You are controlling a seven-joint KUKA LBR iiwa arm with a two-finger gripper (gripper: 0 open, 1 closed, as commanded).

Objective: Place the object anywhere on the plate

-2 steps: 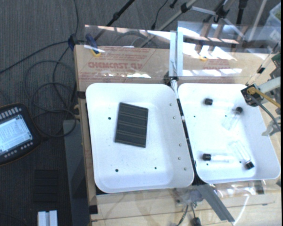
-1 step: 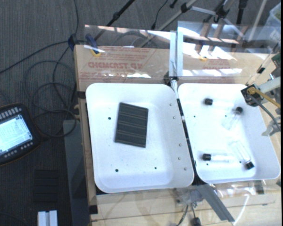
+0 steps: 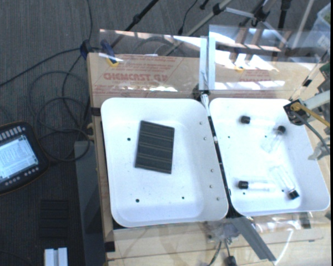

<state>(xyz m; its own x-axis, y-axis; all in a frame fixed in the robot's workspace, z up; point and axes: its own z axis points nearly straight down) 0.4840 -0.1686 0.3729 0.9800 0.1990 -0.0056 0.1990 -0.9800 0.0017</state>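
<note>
A dark grey ribbed plate (image 3: pixel 155 146) lies flat in the left bin (image 3: pixel 116 198), a little left of its middle. The right bin (image 3: pixel 316 204) holds several small clear vials with black caps: one by the front wall (image 3: pixel 255 185), one at the front right (image 3: pixel 284 182), and one in the middle right (image 3: pixel 272 140). A lone black cap (image 3: pixel 245 119) sits near the back. My gripper (image 3: pixel 319 148) hangs at the right bin's right rim, mostly cut off by the view's edge, with nothing seen in it.
A clear plastic wall (image 3: pixel 155 71) stands behind both bins. A divider (image 3: pixel 213 148) separates the bins. A teach pendant (image 3: pixel 11 157) and cables lie on the floor to the left.
</note>
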